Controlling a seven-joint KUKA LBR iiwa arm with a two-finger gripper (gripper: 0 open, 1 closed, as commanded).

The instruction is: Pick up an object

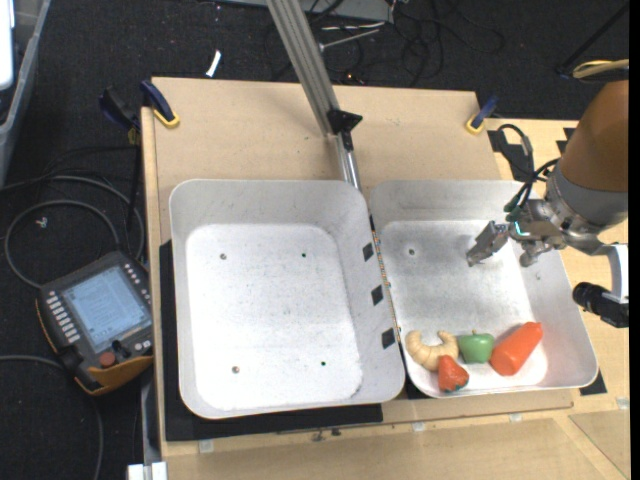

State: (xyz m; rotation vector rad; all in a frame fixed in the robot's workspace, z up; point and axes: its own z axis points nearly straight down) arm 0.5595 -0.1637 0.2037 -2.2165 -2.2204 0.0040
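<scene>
- White plastic forms both shallow bins; the left bin [265, 308] and the right bin [440, 268] sit side by side on the pale wooden bench [260, 128], their inner rims touching along the middle.
- Grey arm [600, 158] with its orange upper part comes in from the right edge and bends down over the right bin.
- Its hand [507, 246] hangs over the upper right part of that bin, fingers spread apart, one finger [486, 245] pointing left and down, the other [527, 253] nearer the bin's right wall; nothing lies between them.
- Four small things lie in a row along the near edge of the right bin, well apart from the hand.
- Leftmost is a cream curved piece [428, 347], just beside a small red piece [452, 373] that lies a little nearer the rim.
- A green piece [477, 346] sits between the cream piece and an orange carrot-shaped piece [517, 349], which lies tilted towards the bin's right corner.
- Along the joint between the bins run a few small black clips [381, 293].
- A slanted metal rail [300, 43] reaches from the top of the view down to the far edge of the bins.
- Beside the bench on the left, on the dark floor, rests a control pendant [97, 318] with a lit screen and an orange base.
</scene>
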